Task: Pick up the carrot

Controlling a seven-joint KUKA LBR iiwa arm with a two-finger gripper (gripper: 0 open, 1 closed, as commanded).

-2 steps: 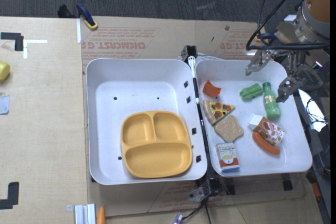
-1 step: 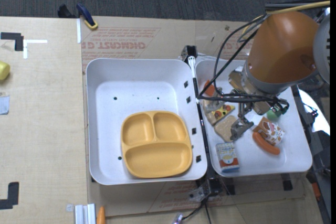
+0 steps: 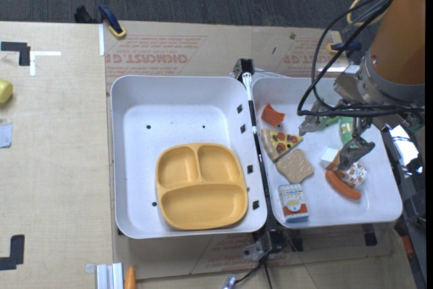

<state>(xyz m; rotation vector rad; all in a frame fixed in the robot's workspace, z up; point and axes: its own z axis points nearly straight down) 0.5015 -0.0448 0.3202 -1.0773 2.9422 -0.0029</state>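
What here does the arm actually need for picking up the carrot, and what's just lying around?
Part of the job: carrot; gripper just above it; right bin holding it.

Just lying about: pizza slice; cracker; small carton; orange wedge; yellow plate in the left bin.

You are looking at smooth, glossy white plastic bins (image 3: 128, 166), a matt yellow plastic tray (image 3: 201, 186), and a printed cardboard sheet (image 3: 169, 54) beneath.

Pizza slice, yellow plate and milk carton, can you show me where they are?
Pizza slice (image 3: 279, 143): camera view, on its topping, in the right bin.
Yellow plate (image 3: 201, 203): camera view, on its big bottom section, in the left bin.
Milk carton (image 3: 293, 201): camera view, on its front face.
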